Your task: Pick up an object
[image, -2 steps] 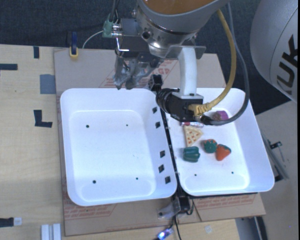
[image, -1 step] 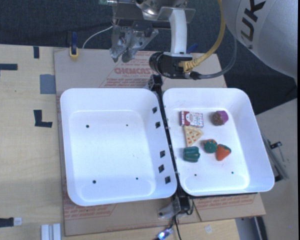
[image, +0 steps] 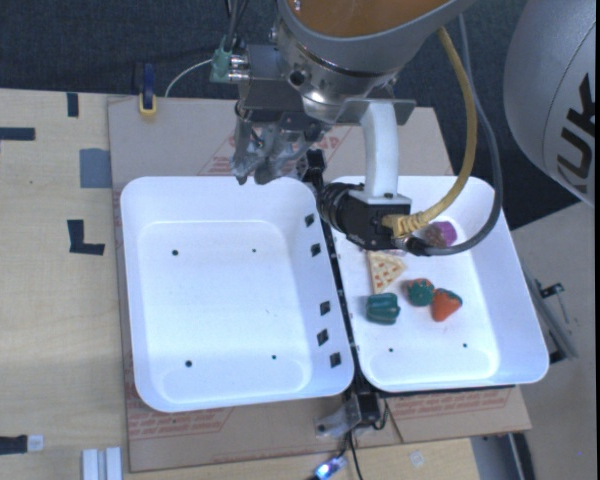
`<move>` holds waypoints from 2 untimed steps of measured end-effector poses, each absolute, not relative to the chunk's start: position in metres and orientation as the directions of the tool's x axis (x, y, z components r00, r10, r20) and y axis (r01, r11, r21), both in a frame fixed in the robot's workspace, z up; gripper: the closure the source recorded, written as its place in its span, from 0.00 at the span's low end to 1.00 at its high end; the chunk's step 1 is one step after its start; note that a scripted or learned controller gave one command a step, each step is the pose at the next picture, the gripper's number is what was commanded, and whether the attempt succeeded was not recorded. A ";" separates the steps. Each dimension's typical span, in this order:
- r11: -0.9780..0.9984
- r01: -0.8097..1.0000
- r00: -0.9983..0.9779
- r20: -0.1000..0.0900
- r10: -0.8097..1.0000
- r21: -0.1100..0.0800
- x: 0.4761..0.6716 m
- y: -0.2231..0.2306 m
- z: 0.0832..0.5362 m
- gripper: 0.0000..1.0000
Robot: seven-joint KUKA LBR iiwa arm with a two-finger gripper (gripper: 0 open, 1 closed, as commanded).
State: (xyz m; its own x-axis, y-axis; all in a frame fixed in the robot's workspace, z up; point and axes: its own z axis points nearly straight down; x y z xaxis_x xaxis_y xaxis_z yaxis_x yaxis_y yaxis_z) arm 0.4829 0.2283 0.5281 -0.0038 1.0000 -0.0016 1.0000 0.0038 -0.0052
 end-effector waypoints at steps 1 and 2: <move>0.000 1.000 0.000 -0.002 1.000 -0.002 0.542 0.234 0.533 1.00; 0.000 1.000 0.000 -0.001 1.000 -0.004 0.482 0.186 0.535 1.00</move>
